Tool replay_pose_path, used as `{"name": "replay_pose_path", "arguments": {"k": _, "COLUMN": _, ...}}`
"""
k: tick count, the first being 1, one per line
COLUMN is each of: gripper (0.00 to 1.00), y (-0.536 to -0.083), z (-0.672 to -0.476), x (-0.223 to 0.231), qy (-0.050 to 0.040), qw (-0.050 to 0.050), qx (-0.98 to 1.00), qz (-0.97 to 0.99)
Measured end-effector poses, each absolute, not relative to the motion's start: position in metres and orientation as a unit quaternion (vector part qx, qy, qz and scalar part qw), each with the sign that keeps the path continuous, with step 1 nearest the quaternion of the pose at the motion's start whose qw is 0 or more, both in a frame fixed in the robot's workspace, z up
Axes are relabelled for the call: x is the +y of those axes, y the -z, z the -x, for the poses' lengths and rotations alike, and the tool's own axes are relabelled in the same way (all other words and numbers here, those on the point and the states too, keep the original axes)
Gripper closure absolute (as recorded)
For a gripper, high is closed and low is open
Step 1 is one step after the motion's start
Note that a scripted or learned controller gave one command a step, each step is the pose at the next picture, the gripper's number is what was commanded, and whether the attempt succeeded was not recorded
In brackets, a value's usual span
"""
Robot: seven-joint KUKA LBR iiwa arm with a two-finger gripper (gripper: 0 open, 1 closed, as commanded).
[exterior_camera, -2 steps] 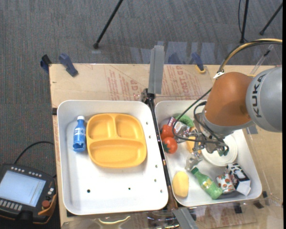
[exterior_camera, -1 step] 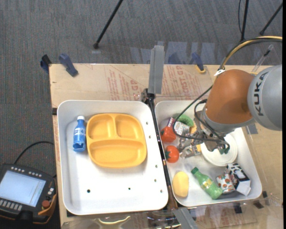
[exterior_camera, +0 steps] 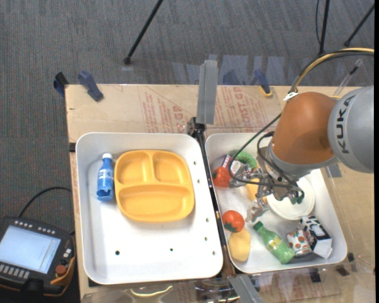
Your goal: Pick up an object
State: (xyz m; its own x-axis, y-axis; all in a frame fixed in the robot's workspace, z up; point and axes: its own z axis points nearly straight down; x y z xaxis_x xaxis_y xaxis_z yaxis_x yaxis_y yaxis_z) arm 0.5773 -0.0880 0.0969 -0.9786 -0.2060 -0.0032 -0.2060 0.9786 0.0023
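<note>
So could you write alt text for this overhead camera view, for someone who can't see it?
A grey and orange robot arm lowers its end effector into the right bin, among a tomato, a green bottle and a white plate. The left bin holds a yellow divided tray beside a small blue bottle.

Two shallow white plastic bins [exterior_camera: 88, 232]: one holds one yellow divided plastic tray [exterior_camera: 155, 185] and one small blue bottle [exterior_camera: 105, 176]; the other, two red tomatoes [exterior_camera: 233, 220], one green bottle [exterior_camera: 273, 242].
</note>
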Motion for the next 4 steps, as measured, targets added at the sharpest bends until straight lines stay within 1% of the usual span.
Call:
{"name": "replay_pose_path", "arguments": {"k": 1, "gripper": 1.00, "y": -0.107, "z": -0.578, "x": -0.086, "qy": -0.0017, "qw": 0.003, "qx": 0.994, "qz": 0.105}}
{"name": "replay_pose_path", "arguments": {"k": 2, "gripper": 0.00, "y": -0.107, "z": -0.578, "x": -0.086, "qy": -0.0018, "qw": 0.003, "qx": 0.994, "qz": 0.105}}
{"name": "replay_pose_path", "arguments": {"k": 3, "gripper": 0.00, "y": -0.087, "z": -0.589, "x": -0.094, "qy": -0.0006, "qw": 0.002, "qx": 0.996, "qz": 0.089}}
{"name": "replay_pose_path", "arguments": {"k": 4, "gripper": 1.00, "y": -0.098, "z": -0.590, "x": -0.092, "qy": -0.0009, "qw": 0.004, "qx": 0.996, "qz": 0.091}}
